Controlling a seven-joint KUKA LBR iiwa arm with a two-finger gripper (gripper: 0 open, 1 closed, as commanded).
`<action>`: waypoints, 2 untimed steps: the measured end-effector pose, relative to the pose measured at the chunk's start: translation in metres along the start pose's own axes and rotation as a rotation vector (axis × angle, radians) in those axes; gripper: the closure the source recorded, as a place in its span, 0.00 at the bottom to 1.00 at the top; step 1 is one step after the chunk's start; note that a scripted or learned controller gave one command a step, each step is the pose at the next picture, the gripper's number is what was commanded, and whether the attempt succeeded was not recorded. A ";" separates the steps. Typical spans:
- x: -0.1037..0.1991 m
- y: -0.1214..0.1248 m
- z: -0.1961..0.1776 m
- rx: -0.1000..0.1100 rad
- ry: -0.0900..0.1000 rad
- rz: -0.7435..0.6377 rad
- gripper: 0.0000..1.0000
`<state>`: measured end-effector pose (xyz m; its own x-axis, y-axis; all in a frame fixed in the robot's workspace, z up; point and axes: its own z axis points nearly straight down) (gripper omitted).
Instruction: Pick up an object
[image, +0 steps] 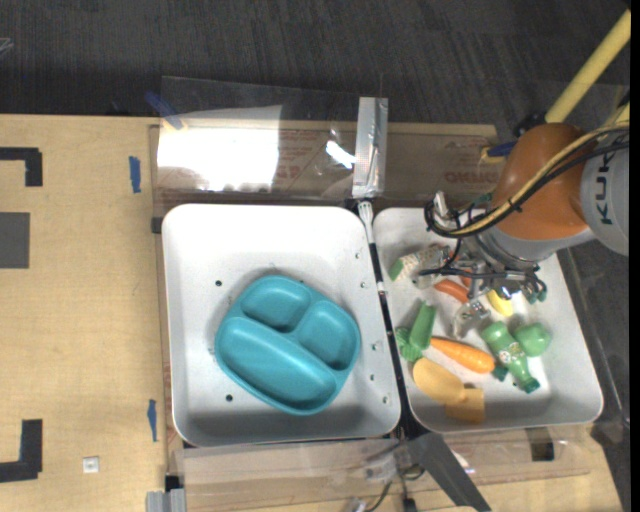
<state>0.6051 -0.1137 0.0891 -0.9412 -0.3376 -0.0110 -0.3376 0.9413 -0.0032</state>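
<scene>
Teal plate (288, 343) in left bin (190, 240); toy carrot (462, 353) in right bin (578, 380).

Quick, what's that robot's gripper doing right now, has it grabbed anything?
Gripper: low among the toy food in the right bin; grip state cannot be told.

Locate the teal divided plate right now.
In the camera view, the teal divided plate lies in the left white bin, toward its lower middle, across the divider from the toy-food pile in the right white bin.
</scene>
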 end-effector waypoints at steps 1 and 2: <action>-0.005 0.000 -0.014 0.006 -0.015 -0.001 1.00; -0.004 0.000 -0.013 0.005 -0.014 -0.001 0.00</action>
<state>0.6092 -0.1123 0.1026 -0.9406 -0.3385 -0.0246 -0.3384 0.9410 -0.0084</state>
